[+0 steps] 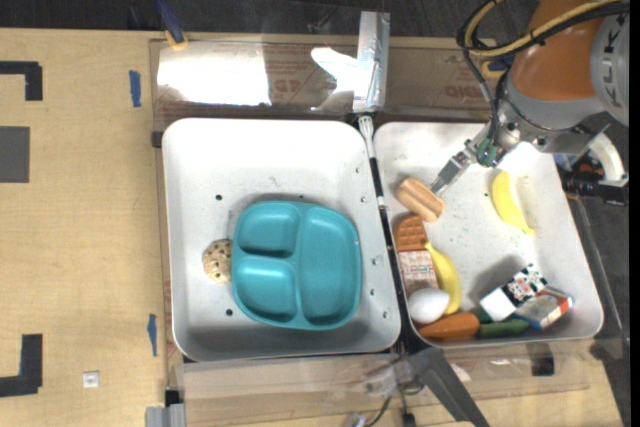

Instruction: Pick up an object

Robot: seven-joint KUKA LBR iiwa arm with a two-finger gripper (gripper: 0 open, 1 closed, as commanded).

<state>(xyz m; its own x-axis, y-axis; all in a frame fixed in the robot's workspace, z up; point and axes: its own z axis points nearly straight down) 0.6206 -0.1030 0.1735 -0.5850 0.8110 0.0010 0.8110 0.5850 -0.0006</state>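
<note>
The pincer (pixel 452 169) hangs low in the right bin (pixel 585 245), near its back-left part, tips pointing down-left; whether it is spread or pressed together I cannot tell, and nothing shows in its grip.

Far to its left, in the left bin (pixel 190 165), a cookie (pixel 217 259) lies against a teal tray (pixel 297 262). Both are well apart from it and across the divider.

Just down-left of the tips lies a sausage (pixel 419 199), likely the nearest thing to take. Its long axis runs from upper left to lower right, roughly across the line of the pincer's reach, so a short drop down-left should meet it. Below the sausage sit a waffle (pixel 410 233) and a wrapped bar (pixel 414 267), then a banana (pixel 446 279), an egg (pixel 430 304) and a carrot (pixel 450 326) along the front. The waffle nearly touches the sausage and may crowd a finger.

To the pincer's right lies a lemon slice (pixel 511 202), near but clear. Down-right, at the front corner, small boxes (pixel 523 296) cluster, well apart.
</note>
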